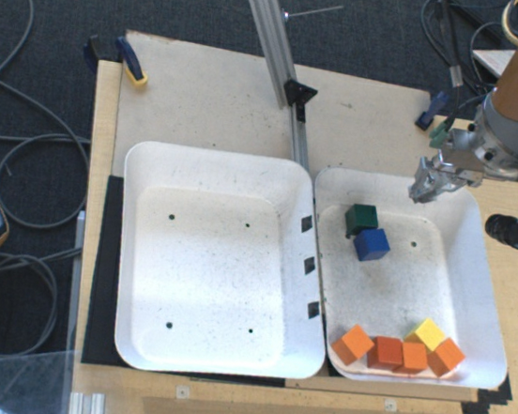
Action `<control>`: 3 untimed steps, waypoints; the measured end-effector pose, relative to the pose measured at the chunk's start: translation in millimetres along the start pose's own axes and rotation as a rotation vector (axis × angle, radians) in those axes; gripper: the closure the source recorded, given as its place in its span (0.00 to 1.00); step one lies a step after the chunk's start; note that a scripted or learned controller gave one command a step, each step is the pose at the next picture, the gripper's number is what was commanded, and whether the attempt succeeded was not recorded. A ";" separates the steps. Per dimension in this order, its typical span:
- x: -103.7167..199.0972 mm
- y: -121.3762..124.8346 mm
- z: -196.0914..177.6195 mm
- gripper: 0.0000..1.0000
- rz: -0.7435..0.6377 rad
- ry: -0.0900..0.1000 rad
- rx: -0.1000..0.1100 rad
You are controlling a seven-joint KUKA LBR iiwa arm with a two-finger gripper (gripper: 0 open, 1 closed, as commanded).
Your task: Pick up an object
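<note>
Gripper over the right bin's far edge; you cannot tell its jaw state.

You are seeing the gripper [429,186] hanging above the far rim of the right bin [486,279]. The green block [362,217] and blue block [371,244] are touching mid-bin, near the gripper. Four orange and yellow blocks [399,348] are lying along the near wall.

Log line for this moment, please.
hand: over right bin's far rim, nothing held | green cube, blue cube: touching, untouched
</note>
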State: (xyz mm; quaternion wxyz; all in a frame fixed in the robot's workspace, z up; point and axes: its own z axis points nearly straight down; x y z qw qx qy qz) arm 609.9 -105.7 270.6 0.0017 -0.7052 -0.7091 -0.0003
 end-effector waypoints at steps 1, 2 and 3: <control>60.3 -15.2 7.7 1.00 -0.001 0.001 0.001; 102.0 -30.1 17.4 1.00 0.000 0.000 0.002; 152.2 -46.9 30.9 1.00 -0.001 0.000 0.002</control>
